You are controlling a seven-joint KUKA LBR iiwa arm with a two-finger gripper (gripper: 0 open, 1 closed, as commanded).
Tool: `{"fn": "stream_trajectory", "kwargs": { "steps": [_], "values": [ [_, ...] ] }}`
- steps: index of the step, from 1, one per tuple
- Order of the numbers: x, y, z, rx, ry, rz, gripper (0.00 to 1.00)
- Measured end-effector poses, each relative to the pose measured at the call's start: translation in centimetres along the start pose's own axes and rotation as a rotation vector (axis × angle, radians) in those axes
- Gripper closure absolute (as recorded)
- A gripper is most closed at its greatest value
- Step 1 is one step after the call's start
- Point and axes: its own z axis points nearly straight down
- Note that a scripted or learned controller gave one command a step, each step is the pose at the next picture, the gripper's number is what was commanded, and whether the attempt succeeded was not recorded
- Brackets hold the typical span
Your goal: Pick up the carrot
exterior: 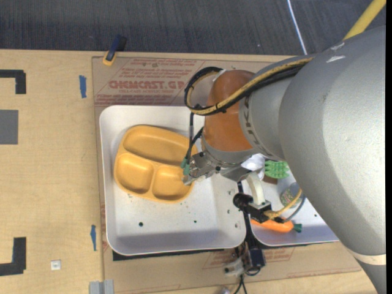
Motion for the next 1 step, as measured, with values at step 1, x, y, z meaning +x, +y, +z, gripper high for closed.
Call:
{"fn": "stream_trajectory", "kwargs": {
  "steps": [1],
  "values": [
    [0.05, 0.11, -0.16, -0.003, 0.001, -0.001, 0.0]
  ]
}}
